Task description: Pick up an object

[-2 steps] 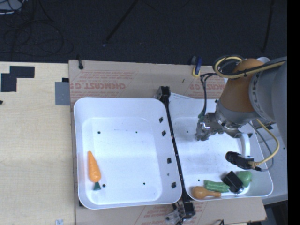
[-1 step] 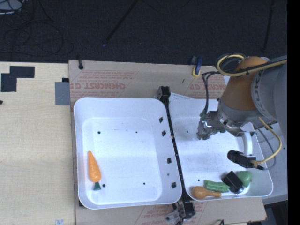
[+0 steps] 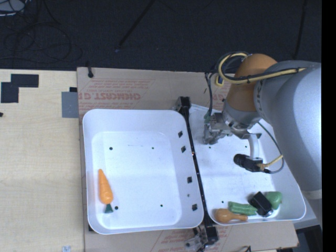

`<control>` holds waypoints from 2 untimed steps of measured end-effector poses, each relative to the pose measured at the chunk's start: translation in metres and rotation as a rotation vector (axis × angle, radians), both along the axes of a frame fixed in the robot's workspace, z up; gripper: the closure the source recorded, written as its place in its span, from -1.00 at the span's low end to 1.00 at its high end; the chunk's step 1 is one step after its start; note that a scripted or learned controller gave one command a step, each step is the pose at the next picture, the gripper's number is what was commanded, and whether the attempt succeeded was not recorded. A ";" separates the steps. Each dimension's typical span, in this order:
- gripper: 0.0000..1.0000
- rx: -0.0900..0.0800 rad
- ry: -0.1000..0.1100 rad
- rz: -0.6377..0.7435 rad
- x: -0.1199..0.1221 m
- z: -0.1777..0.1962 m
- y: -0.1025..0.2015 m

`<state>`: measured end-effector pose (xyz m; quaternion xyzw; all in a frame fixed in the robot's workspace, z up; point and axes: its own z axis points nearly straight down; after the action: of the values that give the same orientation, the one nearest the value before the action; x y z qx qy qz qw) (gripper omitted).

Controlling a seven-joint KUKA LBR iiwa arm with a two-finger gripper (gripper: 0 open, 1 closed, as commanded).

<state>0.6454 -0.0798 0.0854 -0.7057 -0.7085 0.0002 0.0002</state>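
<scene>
My gripper [image 3: 211, 134] hangs low over the far left part of the right bin [image 3: 294, 214], close to the divider between the bins. Nothing is visible in it. An orange toy carrot [image 3: 105, 187] lies at the near left of the left bin [image 3: 131, 117]. At the near edge of the right bin lie a yellow-orange pear-shaped toy [image 3: 229, 215], a green pod-like toy [image 3: 242, 208], a black block [image 3: 260, 203] and a light green piece [image 3: 273, 197], all well short of the gripper.
The grey arm with its orange band [image 3: 252, 85] comes in from the right over the right bin. A black cylinder with a cable [image 3: 248, 162] hangs off the wrist. Cardboard [image 3: 136, 85] lies under the bins.
</scene>
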 end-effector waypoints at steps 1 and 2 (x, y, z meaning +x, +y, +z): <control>1.00 0.002 -0.007 0.004 0.000 0.109 0.080; 1.00 0.001 -0.004 0.000 -0.001 0.164 0.105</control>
<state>0.6446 0.0255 0.2493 -0.7058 -0.7084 -0.0015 -0.0007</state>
